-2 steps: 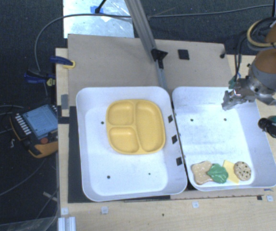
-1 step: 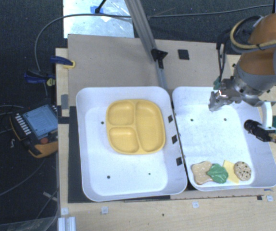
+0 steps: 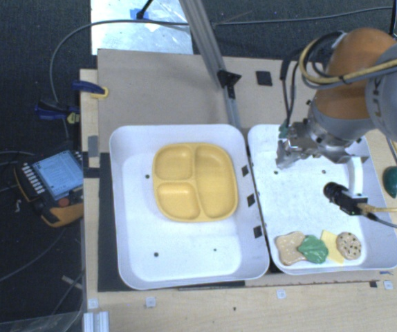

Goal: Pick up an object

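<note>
From my seat I see the hand [image 3: 290, 151] hanging over the right bin [image 3: 302, 206], toward its upper left corner, close to the divide with the left bin [image 3: 136, 241]. I cannot tell how it is set; the view is too coarse there.

The candidates lie in a row along the right bin's near edge, well apart from the hand: a tan bread-like piece [image 3: 289, 247], a green leaf-shaped piece [image 3: 314, 249] touching it, a yellow cheese-like wedge [image 3: 332, 244] partly under the leaf, and a chocolate-chip cookie [image 3: 349, 245] just beside the wedge. All look like toy food; I judge them light, stiff and rather flat, so they may skid on the bin floor if only nudged. The cookie is round, with no axis to speak of, and I would pinch it across its edges. The bread piece runs roughly along the bin's near wall; I would grip across its narrow waist.

A yellow divided plate [image 3: 195, 182] sits in the left bin, on the white tabletop [image 3: 157, 88] side, apart from all this.
</note>
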Robot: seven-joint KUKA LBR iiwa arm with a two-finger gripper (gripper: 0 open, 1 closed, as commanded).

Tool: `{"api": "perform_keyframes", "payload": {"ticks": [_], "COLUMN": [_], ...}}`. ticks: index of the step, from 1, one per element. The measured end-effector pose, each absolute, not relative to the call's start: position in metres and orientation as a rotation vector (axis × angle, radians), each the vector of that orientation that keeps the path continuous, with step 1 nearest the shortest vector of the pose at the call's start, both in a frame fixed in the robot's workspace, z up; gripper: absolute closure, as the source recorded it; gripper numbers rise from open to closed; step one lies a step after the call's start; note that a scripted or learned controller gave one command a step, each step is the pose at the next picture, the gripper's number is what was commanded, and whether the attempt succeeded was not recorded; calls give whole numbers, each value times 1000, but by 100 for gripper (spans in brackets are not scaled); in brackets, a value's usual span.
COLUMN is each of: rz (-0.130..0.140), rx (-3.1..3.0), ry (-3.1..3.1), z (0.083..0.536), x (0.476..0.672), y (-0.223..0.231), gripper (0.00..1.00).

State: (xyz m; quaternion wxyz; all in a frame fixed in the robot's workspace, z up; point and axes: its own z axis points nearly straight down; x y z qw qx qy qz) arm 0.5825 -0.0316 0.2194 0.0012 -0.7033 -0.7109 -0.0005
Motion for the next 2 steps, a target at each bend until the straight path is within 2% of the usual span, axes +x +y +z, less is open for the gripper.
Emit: {"api": "perform_keyframes", "payload": {"ticks": [1,2], "rz": [-1,-4], "rx": [-2208,-2209], "ry": [-2231,-2232], "z": [212,211], "x": [570,569], "y": [24,71], "gripper": [100,100]}}
